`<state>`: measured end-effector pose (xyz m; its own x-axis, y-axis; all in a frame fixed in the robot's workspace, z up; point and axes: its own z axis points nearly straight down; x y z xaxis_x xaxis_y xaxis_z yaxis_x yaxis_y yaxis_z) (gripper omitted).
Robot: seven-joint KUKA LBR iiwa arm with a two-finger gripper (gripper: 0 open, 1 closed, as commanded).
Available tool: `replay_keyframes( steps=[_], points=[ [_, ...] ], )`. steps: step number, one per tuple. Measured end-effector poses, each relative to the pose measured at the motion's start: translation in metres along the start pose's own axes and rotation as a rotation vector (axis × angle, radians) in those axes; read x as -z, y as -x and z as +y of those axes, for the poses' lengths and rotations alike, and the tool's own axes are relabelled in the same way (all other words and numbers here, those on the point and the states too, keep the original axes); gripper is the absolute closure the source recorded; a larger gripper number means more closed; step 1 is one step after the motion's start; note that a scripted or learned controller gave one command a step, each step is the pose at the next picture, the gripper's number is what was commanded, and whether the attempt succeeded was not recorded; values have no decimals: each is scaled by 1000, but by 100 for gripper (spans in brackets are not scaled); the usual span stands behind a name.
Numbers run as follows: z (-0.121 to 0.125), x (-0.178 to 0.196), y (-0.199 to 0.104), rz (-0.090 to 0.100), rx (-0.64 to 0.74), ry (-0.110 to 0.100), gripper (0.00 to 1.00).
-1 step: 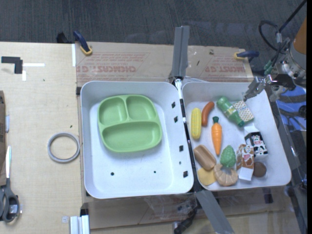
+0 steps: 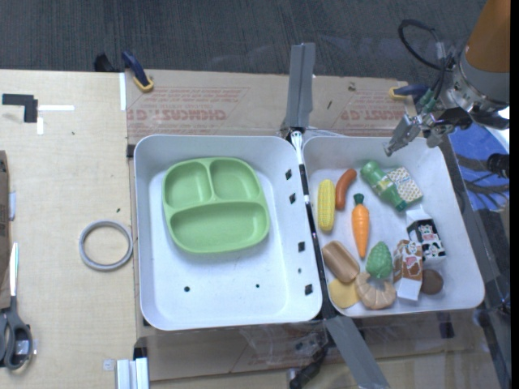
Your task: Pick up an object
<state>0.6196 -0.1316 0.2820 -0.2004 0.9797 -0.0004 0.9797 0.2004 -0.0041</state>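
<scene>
- Wooden desk [image 2: 65,160] carries two white bins side by side — the left bin [image 2: 154,282] holds a green divided plate [image 2: 216,204], the right bin [image 2: 462,241] a heap of toy food.
- Grey arm [image 2: 486,63] reaches in from the right; its pincer [image 2: 403,136] hangs over the right bin's far edge, grasping nothing, its fingers apparently spread.
- Nearest it lies a green bottle [image 2: 386,184], on its side toward the far end of the right bin — probably light, stiff, slippery plastic, likely to roll; best taken across its middle.
- Smaller pieces: yellow corn [image 2: 326,204], orange carrot [image 2: 360,224], a black-and-white carton [image 2: 426,240].
</scene>
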Motion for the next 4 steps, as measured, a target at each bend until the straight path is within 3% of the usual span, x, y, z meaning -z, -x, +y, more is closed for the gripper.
replay_keyframes(
  steps=[1, 2, 3, 4],
  points=[
    [-4, 33, -11, 0, 276, 2, 0],
    [-57, -149, -14, 2, 402, 0, 0],
    [-38, -193, -37, 2, 363, 1, 0],
    [-39, -186, -36, 3, 359, -1, 100]
  ],
)
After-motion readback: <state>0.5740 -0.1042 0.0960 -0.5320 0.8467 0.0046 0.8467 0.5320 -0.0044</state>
